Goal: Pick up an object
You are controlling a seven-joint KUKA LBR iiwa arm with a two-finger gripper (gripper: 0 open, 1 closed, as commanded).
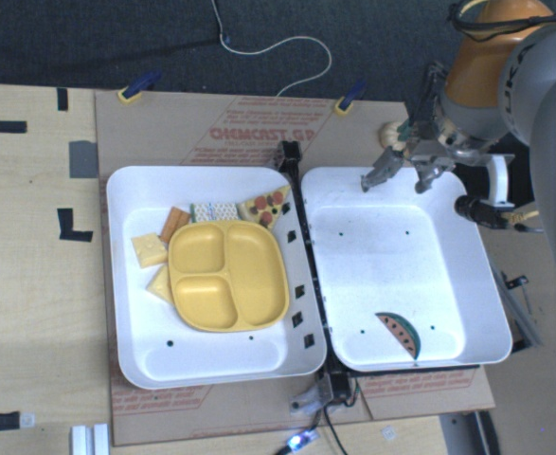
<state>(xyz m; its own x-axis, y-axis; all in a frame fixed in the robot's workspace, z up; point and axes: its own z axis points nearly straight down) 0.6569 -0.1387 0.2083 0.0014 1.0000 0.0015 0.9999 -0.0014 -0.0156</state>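
Two bins: the left bin (pixel 131 349) is crowded by a yellow divided plate (pixel 228 275) over small food pieces. The gripper (pixel 399 173), fingers spread and pinching nothing, hovers at the right bin's (pixel 476 282) far edge, well apart from a watermelon slice (pixel 401 334) lying near its front wall.

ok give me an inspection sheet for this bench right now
surface: two shallow white bins, left bin, right bin, on a cardboard sheet
job's things: watermelon-slice toy in right bin; yellow three-compartment plastic plate in left bin
clutter: small flat food-shaped pieces tucked around the plate
grippers: two-finger gripper open above right bin's far edge, holding nothing
cables: thin white cable looping behind the cardboard
surroundings: black tape marks on the bench
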